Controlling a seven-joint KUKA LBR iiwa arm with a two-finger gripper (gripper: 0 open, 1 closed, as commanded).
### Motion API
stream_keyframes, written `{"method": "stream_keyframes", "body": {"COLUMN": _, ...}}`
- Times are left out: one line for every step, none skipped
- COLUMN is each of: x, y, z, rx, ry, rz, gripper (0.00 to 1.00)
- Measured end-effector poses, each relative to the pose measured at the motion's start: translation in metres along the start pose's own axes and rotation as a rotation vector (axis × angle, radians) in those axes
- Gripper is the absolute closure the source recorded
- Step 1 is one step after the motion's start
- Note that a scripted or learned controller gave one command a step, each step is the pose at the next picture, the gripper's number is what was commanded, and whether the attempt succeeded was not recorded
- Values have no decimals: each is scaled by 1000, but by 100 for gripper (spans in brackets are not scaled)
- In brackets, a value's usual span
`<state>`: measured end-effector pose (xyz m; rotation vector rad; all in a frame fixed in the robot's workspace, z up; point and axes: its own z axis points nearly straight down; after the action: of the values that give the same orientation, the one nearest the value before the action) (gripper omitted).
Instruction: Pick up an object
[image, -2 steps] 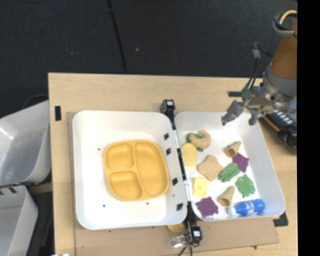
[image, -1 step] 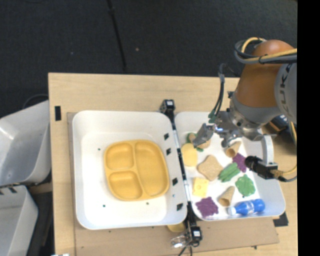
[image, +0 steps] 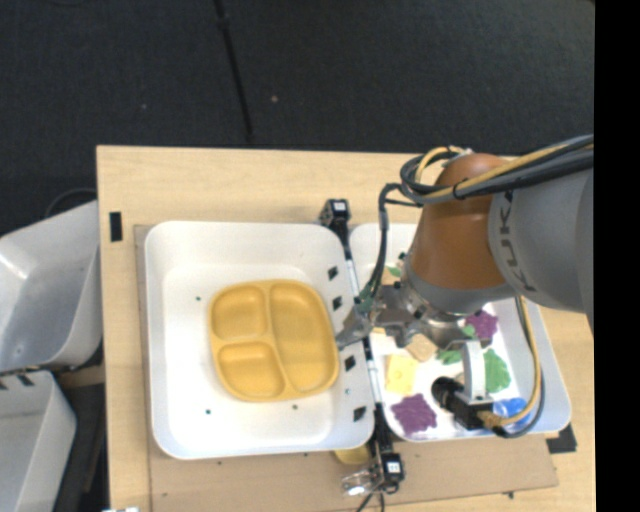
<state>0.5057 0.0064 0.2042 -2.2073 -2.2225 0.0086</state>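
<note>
My tool (image: 400, 325) sits low over the right bin (image: 556, 400); the yellow piece (image: 400, 374) lies just below it (grip state I cannot tell).

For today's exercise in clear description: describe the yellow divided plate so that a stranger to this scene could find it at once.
Start at the bench with two white bins side by side and take the left bin. In its middle lies the yellow divided plate, a rounded tray moulded into three compartments. It is the largest thing in either bin; the right bin under the arm holds small purple, green and pale yellow pieces.
</note>
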Motion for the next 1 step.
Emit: {"method": "stream_keyframes", "body": {"x": -5, "y": 3, "z": -11, "rx": -5, "ry": -3, "rz": 11, "gripper": 100}}
